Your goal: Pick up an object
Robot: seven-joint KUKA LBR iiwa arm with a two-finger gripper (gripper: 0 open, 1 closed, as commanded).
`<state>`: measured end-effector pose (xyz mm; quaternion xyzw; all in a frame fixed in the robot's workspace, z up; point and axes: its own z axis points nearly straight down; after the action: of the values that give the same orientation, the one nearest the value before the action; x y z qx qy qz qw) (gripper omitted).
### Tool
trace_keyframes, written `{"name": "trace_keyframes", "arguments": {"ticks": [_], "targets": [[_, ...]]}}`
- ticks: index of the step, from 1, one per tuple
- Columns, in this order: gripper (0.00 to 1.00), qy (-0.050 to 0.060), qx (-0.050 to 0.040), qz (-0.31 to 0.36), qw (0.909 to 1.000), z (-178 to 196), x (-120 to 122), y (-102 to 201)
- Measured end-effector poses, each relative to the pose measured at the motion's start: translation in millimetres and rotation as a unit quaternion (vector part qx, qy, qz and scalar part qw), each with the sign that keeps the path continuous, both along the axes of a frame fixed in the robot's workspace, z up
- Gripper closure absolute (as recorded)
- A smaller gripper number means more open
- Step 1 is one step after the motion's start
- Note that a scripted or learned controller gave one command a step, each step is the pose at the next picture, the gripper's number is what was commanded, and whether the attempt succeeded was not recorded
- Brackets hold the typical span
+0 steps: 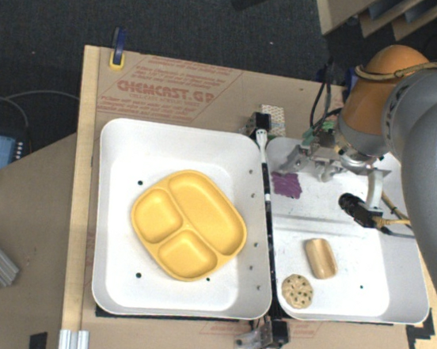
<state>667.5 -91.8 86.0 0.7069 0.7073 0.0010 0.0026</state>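
Note:
My gripper [314, 165] hangs over the far left corner of the right bin [393, 300], coming in from the right under the orange-banded wrist. A small purple object [287, 184] lies on the bin floor just below and left of the gripper, close to it; whether they touch I cannot tell. Nearer the front of the same bin lie a tan cylinder-shaped roll [321, 257] and a round chocolate-chip cookie [297, 291], both apart from the gripper.
The left bin [112, 196] holds a yellow three-compartment plate [188, 223] in its middle. The ridge where the two bins meet [267, 216] runs just left of the purple object. The arm's grey body covers the right bin's far right side.

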Motion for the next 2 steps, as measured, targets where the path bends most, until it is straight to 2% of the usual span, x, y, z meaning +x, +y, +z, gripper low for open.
{"name": "trace_keyframes", "arguments": {"ticks": [1, 2], "targets": [[0.0, 0.002, 0.0013, -0.001, 1.0, 1.1, -48.0, -0.2], [0.0, 0.0, 0.0007, -0.001, 1.0, 0.7, -46.4, -0.5]]}}
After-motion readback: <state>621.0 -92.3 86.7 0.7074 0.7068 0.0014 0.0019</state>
